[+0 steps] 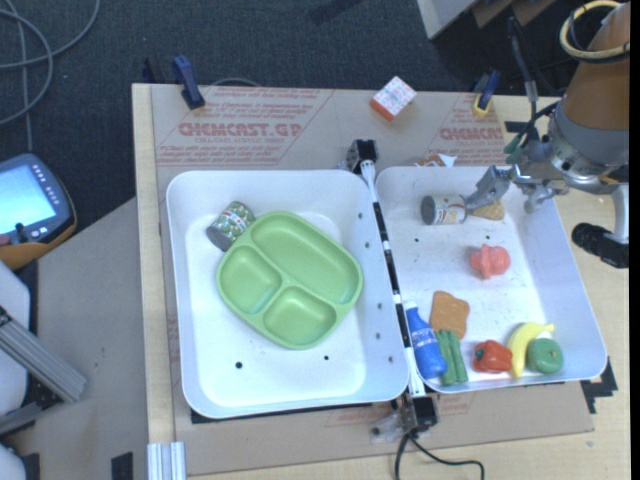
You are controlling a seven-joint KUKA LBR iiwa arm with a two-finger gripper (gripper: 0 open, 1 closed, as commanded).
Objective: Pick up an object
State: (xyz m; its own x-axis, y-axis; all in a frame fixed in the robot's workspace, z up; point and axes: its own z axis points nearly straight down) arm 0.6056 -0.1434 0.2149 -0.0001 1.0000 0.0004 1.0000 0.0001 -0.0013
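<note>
Grey can (441, 211) in right bin (560, 243)

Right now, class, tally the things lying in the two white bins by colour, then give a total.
Green: 3 - tray, bean pod, lime
Red or pink: 2 - pepper, pink lump
Blue: 1 - bottle
Yellow: 1 - banana
Orange: 1 - cracker
Grey or patterned: 2 - left can, right can
Total: 10

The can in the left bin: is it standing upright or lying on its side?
Lying on its side. The can shows its long printed side, tilted diagonally, resting against the green tray's upper-left edge in the left bin.
</note>
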